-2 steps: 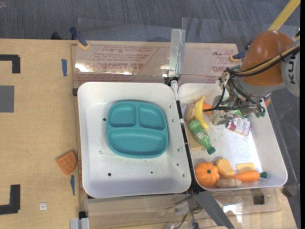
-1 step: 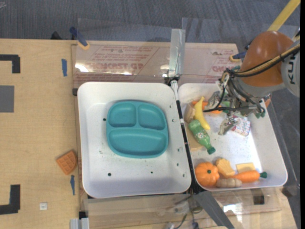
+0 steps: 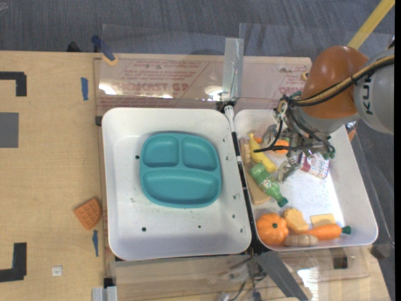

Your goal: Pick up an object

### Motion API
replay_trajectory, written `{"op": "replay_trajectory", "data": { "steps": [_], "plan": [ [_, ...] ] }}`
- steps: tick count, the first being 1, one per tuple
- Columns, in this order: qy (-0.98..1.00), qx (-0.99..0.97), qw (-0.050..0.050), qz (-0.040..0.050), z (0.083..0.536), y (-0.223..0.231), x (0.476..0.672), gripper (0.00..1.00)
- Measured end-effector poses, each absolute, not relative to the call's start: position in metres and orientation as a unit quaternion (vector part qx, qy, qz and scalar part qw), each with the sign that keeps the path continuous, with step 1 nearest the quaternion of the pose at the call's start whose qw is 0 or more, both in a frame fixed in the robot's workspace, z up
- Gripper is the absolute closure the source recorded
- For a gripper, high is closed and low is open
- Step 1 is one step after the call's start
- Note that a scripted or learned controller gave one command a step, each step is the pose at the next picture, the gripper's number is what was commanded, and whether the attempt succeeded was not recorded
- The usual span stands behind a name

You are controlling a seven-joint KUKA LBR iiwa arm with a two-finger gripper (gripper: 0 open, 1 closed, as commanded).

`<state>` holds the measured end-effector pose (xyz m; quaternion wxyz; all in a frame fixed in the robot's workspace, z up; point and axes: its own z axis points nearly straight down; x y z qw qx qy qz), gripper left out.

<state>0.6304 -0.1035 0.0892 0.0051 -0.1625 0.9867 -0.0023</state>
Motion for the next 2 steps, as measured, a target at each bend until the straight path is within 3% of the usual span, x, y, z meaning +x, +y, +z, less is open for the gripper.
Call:
{"op": "replay_trajectory", "data": {
  "steps": [1,2],
  "plan": [
    [0.996,-0.090,0.006,-0.0013,0.090,-0.097,0.577,0.00],
    [0.985,-0.174,0.004,-0.0009,0.094,-0.096,0.541,0.00]
  ]
}}
